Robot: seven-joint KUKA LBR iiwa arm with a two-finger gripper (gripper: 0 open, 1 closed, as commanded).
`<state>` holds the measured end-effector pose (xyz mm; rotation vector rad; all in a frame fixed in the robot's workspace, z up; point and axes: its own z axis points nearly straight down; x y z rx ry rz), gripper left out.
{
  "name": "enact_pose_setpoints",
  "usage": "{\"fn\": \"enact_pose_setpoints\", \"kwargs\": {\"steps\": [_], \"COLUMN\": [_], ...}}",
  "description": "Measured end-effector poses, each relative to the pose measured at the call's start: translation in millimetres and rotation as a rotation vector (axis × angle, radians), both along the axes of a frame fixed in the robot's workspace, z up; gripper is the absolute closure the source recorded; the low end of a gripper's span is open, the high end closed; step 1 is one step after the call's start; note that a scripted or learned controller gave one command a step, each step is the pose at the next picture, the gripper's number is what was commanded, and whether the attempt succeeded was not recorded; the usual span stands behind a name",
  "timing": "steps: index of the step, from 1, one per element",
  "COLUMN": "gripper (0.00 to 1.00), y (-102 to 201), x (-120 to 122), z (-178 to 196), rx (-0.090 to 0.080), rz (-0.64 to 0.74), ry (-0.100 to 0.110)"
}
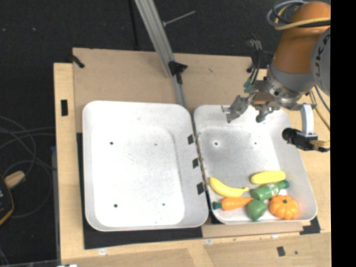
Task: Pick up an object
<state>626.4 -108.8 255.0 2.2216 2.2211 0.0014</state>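
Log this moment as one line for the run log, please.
phase: approach | gripper: open, above right bin far end, holding nothing | toy produce: clustered at near end | pick: not yet done

Robot lab: bench [128, 74], twin white bins [139, 166]

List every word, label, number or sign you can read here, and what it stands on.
None can be read: no legible text on the bench, either white bin, the toy produce or the arm above the gripper.
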Motion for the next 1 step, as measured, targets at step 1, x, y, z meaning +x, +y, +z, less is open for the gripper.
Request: {"fn": "enact_pose_setpoints", "kwargs": {"steps": [1], "gripper": [0.00], "y": [-60.0], "x": [-43.6], "z": [-16.2], "rx": [-0.002], "rz": [-0.006], "ry": [0.001]}}
